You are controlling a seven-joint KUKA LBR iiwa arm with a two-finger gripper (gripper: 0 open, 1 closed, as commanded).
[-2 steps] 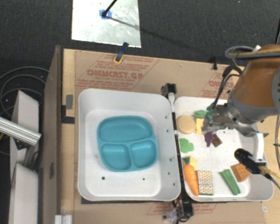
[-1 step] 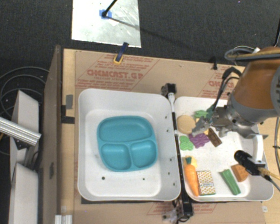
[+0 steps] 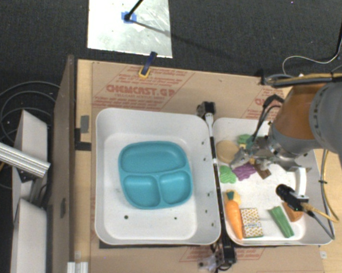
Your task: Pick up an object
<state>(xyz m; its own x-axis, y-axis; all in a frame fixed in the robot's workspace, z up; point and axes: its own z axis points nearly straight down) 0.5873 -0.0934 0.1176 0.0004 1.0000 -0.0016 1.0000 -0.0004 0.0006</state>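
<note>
My gripper [image 3: 251, 159] hangs low over the upper left part of the right bin [image 3: 317, 243], right above a purple bunch of grapes [image 3: 245, 171]. Around it lie a beige round piece [image 3: 227, 149], a small green item [image 3: 243, 140] and a light green leafy piece [image 3: 227, 175]. Lower in the same bin are an orange carrot [image 3: 233, 212], a small patterned box [image 3: 251, 222], a green stick [image 3: 282, 221] and an orange piece [image 3: 294, 214]. The grey arm with its orange band [image 3: 296, 115] covers the bin's upper right part.
The left bin [image 3: 160, 122] holds a teal divided plate [image 3: 155, 173]. A ridge [image 3: 214, 164] separates the two bins. Cardboard [image 3: 139, 88] lies under both bins, and a shiny sheet [image 3: 130, 21] sits beyond it.
</note>
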